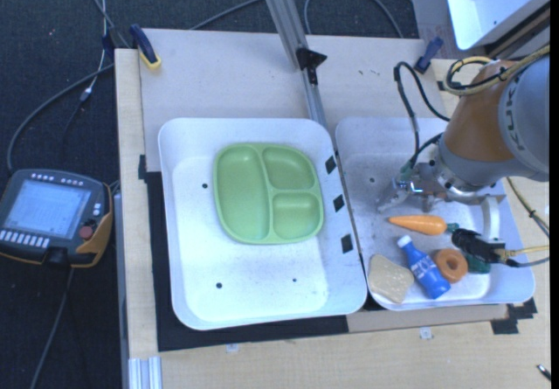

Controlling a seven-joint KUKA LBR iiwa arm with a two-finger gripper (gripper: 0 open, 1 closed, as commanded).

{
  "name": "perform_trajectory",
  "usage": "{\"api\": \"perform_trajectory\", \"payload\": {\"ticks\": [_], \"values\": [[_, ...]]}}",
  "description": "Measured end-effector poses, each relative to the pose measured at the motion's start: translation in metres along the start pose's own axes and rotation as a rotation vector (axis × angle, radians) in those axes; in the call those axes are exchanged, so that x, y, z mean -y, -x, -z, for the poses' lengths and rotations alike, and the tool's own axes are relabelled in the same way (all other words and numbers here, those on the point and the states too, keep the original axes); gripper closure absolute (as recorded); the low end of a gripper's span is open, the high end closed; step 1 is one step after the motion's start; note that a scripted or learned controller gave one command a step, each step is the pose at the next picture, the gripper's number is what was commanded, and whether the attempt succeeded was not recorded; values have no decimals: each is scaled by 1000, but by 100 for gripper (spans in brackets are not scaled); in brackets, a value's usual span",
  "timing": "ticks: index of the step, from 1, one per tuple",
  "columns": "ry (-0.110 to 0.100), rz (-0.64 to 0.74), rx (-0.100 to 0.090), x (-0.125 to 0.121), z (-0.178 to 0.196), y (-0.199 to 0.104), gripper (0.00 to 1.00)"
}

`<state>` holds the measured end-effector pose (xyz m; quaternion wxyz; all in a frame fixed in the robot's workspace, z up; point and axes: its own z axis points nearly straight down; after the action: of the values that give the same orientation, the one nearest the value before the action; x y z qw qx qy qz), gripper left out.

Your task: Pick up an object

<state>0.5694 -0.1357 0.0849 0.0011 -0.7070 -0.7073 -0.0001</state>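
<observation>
Hovering over the right bin, my gripper sits just above the carrot. I cannot tell its fingers' state.

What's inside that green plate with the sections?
Nothing is visible in the green divided plate; its three compartments look bare. It lies in the left bin, whose floor beneath the plate is covered.

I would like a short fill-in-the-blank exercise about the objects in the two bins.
1. The green plate lies in the ____ bin as the camera sees it.
2. The plate has ____ compartments.
3. The carrot is ____ in colour.
4. The blue bottle lies between the bread slice and the ____.

Missing words: left; three; orange; doughnut
</observation>
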Motion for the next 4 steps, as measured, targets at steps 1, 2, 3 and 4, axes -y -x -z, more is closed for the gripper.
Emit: {"api": "perform_trajectory", "payload": {"ticks": [1, 2, 3, 4], "values": [[7, 0, 4, -2, 14, 1, 100], [7, 0, 3, 1, 59, 2, 100], [6, 1, 2, 5, 104, -3, 100], [7, 1, 3, 5, 148, -1, 100]]}}
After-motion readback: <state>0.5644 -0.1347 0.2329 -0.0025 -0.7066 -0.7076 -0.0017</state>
